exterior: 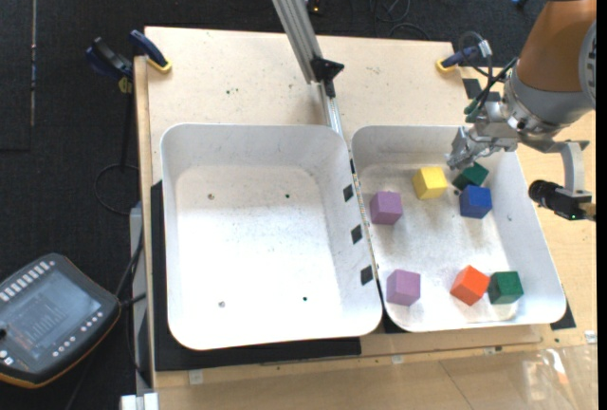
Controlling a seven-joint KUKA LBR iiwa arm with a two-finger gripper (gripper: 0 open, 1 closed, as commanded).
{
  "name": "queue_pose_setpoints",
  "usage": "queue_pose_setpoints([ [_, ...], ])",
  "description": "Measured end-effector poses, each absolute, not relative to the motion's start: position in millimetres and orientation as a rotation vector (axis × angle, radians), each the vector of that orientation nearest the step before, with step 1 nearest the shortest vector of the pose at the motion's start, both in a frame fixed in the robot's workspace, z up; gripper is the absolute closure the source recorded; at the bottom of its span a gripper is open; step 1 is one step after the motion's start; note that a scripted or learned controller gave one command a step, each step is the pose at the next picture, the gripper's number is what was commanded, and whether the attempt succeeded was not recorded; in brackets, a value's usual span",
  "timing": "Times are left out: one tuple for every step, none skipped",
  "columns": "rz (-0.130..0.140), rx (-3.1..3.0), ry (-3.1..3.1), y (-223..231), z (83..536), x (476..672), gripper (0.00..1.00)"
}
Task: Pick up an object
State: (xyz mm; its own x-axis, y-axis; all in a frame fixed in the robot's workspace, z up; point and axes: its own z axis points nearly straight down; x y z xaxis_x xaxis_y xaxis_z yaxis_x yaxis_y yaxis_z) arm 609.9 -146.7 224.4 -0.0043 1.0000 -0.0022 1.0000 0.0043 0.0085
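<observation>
The right bin (541, 247) holds several small cubes. A yellow cube (430, 181), a dark green block (472, 176) and a blue cube (475, 201) cluster near its far side. One purple cube (385, 207) lies by the left wall, another purple cube (403, 287) near the front. An orange cube (469, 286) and a green cube (505, 287) sit side by side at the front right. My gripper (464, 156) is low over the far right of this bin, right at the dark green block and partly covering it. Nothing can be seen held in it.
The left bin (190, 161) adjoins the right one. A slanted metal bar (289, 5) crosses the back of the bench down to the bins' divide. Clamps (152, 52) (460, 57) sit at the back corners. A teach pendant (47, 318) lies off the bench at front left.
</observation>
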Motion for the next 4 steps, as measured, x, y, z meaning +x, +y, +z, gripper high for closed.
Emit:
queue_pose_setpoints([
  [0.004,2.215,2.222,-147,244,611.1,1.0],
  [0.005,2.212,2.229,-96,252,615.9,1.0],
  [0.002,2.212,2.233,-35,255,614.3,1.0],
  [-0.001,2.214,2.233,21,237,617.6,1.0],
])
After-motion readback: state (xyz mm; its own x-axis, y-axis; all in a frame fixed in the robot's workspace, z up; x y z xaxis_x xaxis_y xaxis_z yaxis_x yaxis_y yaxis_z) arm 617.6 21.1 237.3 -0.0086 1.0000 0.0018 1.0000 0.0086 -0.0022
